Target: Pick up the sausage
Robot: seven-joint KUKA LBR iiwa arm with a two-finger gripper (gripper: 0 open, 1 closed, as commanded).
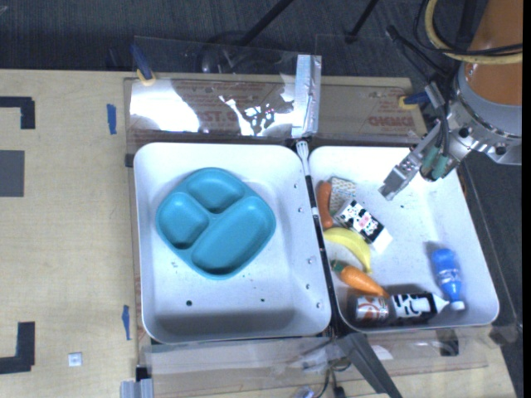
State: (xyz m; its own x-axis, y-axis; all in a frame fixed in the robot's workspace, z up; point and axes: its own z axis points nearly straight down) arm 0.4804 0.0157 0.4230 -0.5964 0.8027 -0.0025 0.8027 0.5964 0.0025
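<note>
Orange-red sausage (323,203) | touching cow-print carton (362,221) | label unreadable

Blue plate (217,221); yellow banana (348,245); orange carrot (362,279).

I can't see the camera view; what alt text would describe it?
A robot hand hovers above the right white bin, which holds a sausage, banana, carrot, two bottles and a black-and-white carton. The left bin holds a blue divided plate.
</note>
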